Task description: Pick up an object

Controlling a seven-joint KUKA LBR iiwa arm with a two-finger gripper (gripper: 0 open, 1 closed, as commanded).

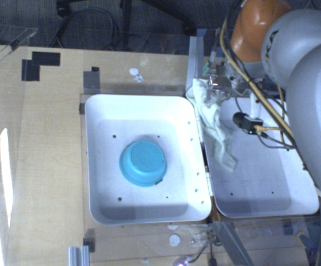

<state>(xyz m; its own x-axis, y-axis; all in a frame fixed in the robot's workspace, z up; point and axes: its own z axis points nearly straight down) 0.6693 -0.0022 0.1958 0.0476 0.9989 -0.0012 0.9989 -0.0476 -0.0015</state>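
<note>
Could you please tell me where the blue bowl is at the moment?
The blue bowl sits upside down near the middle of the left bin, well apart from the white cloth hanging over the right bin.

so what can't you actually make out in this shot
- Claw: in the camera view, cables and white cloth cover it; a grip on the cloth can't be confirmed.
- Right bin: the grey arm hides its right side.
- Blue bowl in the left bin: upside down or upright is unclear.
</note>
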